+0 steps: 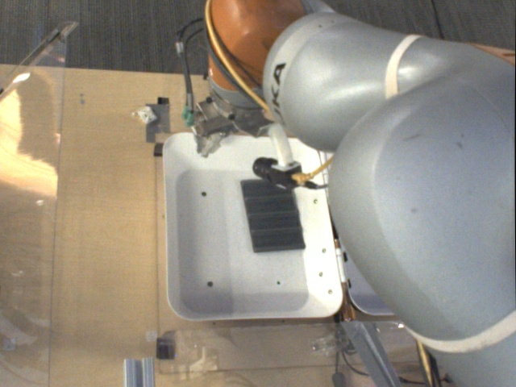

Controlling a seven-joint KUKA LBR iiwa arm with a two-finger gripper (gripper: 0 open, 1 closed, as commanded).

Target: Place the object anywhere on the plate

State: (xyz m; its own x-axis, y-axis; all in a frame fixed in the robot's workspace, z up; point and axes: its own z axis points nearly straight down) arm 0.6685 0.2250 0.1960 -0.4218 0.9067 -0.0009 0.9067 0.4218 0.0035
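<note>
Bench [89, 216] of pale wood is filling the left and bottom of the camera view, seen from above at a slant. Near the bottom edge, a small dark block [165, 347] is sitting on the wood beside a clear plastic bracket [139, 371].

Just beyond, a shallow white plastic bin [201, 248] with rounded corners is resting on the bench. A dark grey ribbed rectangular slab [272, 214] is lying flat on the bin floor, towards its right side. This is probably either the plate or the object of the task; the picture is not making clear which. No second loose item is showing in the bin.

To the right, the bulky grey arm [419, 176] is sweeping across the frame and covering most of the second white bin [364, 298], so only a sliver of its rim is peeking out.

Farther back, the arm's orange band [250, 14] is hanging over the far rim of the bin. Below it, the metal hand [211, 135] is hovering at the bin's far left corner, well apart from the slab. Whether it is open, closed or gripping anything cannot be told, since the arm is shadowing it. A black cable fitting [270, 169] is dangling just above the slab's far end.

Beyond everything, dark grey carpet [121, 14] is showing.
</note>
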